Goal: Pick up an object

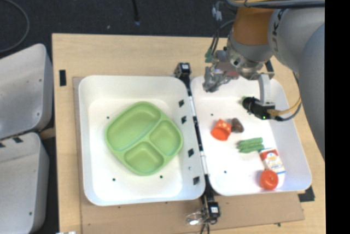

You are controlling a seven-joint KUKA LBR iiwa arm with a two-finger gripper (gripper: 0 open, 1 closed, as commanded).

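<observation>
My gripper (213, 83) hangs over the far left corner of the right bin (284, 183), with nothing seen between its fingers. Nearer the camera in that bin lie an orange-red toy piece (221, 130) with a small dark brown piece (237, 125) touching its right side. A green bean-like item (250, 145) lies to their lower right. Close to the bin's near right corner are a small red and white carton (272, 160) and a red round piece (268, 179).
The left bin (93, 183) holds a green three-compartment plate (144, 137). A raised divider with black clips (192, 129) separates the two bins. The wooden bench (136, 44) frames both bins.
</observation>
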